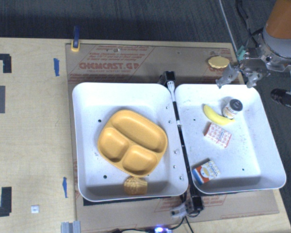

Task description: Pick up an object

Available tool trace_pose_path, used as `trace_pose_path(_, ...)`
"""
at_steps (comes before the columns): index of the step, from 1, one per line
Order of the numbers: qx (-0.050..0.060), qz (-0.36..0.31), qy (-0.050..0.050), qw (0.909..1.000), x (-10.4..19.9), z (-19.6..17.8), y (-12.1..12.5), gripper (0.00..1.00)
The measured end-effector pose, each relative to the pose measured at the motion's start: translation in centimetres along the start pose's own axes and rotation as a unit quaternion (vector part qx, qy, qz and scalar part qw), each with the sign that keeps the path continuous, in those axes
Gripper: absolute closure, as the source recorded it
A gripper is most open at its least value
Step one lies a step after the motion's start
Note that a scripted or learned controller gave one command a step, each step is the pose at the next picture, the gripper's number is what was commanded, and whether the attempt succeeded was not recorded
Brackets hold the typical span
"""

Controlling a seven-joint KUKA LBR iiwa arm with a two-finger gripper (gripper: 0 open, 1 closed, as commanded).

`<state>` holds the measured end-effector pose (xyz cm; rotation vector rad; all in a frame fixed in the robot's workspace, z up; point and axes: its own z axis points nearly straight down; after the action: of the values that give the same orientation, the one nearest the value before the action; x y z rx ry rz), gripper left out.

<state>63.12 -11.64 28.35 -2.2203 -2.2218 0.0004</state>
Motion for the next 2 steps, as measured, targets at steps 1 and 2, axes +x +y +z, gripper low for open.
trace_pose_path(1,0.0,0.0,0.0,1.0,1.2,15.1,0.0,0.0)
trace_pose_path(2,-0.001,0.001,0.0,1.0,0.8,19.8,-6.8,0.0)
